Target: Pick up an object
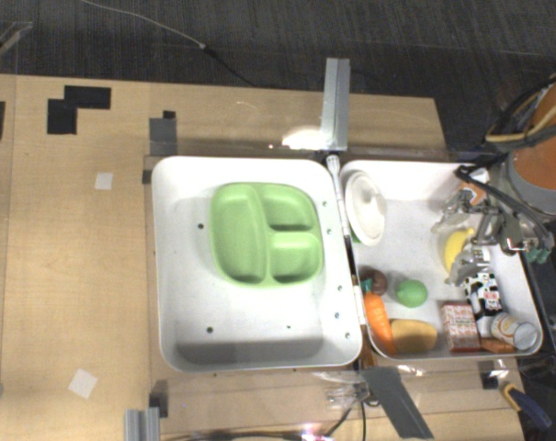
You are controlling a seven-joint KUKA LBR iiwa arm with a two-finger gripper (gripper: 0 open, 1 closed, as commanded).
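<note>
Two shallow white plastic bins sit side by side on my pale wooden bench (66, 274). The left bin (181, 338) holds one thing: a light green plastic plate with three compartments (264, 232), lying flat near its middle. The right bin (406, 186) holds the rest. One round white plastic lid or dish (365, 208) leans at its far left wall. One yellow banana (455, 249) lies right of centre. One small green ball-like object (411, 293) sits toward the near side, with one dark brown round item (373, 280) just left of it. One orange carrot (378, 318) and one tan bread-like piece (414, 335) lie along the near left corner. Some small printed packets and a can (484, 324) crowd the near right corner; I cannot count them surely. My two-finger gripper (475, 242) hangs over the right bin, just beside the banana. Whether it touches the fruit is unclear.
</note>
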